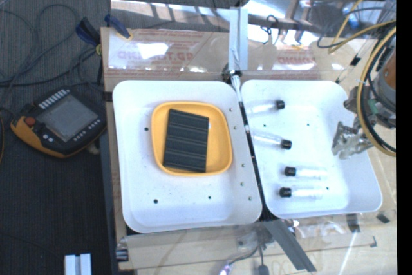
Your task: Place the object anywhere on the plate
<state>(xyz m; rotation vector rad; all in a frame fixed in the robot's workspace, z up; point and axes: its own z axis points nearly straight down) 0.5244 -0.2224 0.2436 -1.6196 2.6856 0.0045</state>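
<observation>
Bins side by side fill the centre of the frame: left shallow white plastic bin (135, 190) and right shallow white plastic bin (335, 193). Square yellow plate with rounded corners (220, 138) sits in the middle of the left bin, slightly toward its upper part. Dark grey ribbed rectangular block (187, 140) lies flat on the plate, fully inside its rim, long side running top to bottom, tilted a little. Right bin holds four clear tubes with black caps: one tube (267, 106) in the bin's upper left, a second tube (271, 139) below it, and two more tubes (302, 171) (301, 191) lying parallel in the lower middle, close together. Metal two-finger gripper (347, 143) is at the right edge of the right bin, mid-height of the frame, well apart from the plate and block, nothing visible between its fingers; open or closed, cannot tell at this size. Grey arm with yellow and black cables (380, 55) comes in at the right edge. Black and orange handheld pendant with a screen (59, 122) lies on the dark floor at the left of the frame, beside the left bin.
</observation>
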